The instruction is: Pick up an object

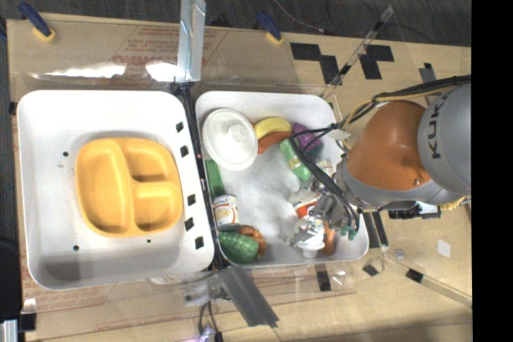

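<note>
The right bin [264, 99] holds several small objects: a white bowl [231, 137], a yellow banana [272, 126], a purple piece [309, 137], a light green bottle [295, 161], a dark green bottle [213, 179], a small can [225, 211] and a green vegetable [239, 245]. My gripper [314, 230] is low in this bin's front right corner. It sits right over a small orange and white item [326, 241]. The wrist and cables hide how the gripper meets that item. The arm's orange band [389, 152] hangs over the bin's right wall.
A yellow divided plate [128, 185] lies in the left bin [32, 116]. A silver strip [191, 36] stands at the back between the bins. Blue clamps [36, 22] hold the cardboard at the rear. Cables run across the right bin near the wrist.
</note>
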`<state>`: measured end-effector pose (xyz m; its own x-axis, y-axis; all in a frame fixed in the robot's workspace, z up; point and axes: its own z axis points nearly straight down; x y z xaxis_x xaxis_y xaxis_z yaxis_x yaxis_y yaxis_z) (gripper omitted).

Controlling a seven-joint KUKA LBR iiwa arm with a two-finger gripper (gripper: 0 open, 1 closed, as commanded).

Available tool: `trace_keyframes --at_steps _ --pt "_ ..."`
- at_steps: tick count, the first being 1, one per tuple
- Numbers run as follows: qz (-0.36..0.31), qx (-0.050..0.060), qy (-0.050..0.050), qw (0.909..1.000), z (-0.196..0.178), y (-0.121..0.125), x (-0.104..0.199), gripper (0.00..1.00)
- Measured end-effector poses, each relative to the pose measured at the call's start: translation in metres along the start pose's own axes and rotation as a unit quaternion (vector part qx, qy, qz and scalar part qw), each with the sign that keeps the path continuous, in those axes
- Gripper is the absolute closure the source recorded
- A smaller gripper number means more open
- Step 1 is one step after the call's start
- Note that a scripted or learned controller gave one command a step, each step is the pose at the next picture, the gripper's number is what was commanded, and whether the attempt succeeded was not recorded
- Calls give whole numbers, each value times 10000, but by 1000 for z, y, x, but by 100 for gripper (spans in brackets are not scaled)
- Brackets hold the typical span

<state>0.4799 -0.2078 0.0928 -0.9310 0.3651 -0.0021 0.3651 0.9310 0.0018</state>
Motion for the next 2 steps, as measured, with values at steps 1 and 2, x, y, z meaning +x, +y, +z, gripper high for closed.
trace_keyframes --at_steps 1,2 --pt "-49 2 4 10000 0 1 1 0" --pt "-97 2 3 10000 0 0 0 0"
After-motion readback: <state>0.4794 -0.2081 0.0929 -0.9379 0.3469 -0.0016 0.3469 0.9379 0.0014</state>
